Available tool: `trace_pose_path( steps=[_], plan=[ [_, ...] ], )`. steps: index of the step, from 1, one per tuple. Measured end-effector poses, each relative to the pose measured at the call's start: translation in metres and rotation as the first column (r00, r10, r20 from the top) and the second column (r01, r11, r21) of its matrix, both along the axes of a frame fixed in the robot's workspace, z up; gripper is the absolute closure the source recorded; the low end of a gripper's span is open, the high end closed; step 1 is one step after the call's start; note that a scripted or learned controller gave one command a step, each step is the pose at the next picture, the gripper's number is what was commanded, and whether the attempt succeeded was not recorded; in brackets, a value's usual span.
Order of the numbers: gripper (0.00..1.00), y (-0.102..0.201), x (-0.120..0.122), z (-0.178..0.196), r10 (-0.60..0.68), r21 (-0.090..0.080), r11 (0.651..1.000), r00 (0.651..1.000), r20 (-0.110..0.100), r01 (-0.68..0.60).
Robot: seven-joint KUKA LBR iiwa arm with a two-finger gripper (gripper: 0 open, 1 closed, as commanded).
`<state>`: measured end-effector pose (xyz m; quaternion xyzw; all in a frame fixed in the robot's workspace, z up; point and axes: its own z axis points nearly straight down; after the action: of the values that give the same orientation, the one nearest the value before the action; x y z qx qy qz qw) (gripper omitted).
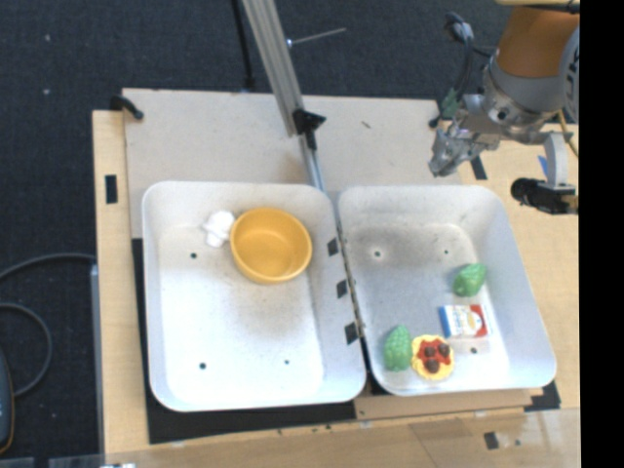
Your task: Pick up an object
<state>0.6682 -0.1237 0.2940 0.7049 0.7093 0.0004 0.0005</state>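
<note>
Your gripper hangs above the bench just beyond the far edge of the right bin, and nothing sits between its fingers; from this slant you can't tell whether they are spread or closed, so check before you descend.

Every candidate in that bin lies toward its near edge. The green lump sits alone by the right wall, with bare floor around it, and is probably your easiest pick. The small red-and-white carton lies just nearer, and the yellow disc with dark red bits touches or nearly touches it. A second green piece sits close to the disc, near the left wall.

The yellow bowl and a white scrap are in the left bin, near its far edge.

Bring the arm over the lone green lump, centre above it, then drop straight down so the fingers straddle it clear of the wall.
</note>
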Motion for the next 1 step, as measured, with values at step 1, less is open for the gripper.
trace_pose_path(
  steps=[1],
  plan=[
    [1.0,0.0493,-0.0128,-0.0007,0.0,0.001,1.0,1.0,-0.001,0.0]
  ],
)
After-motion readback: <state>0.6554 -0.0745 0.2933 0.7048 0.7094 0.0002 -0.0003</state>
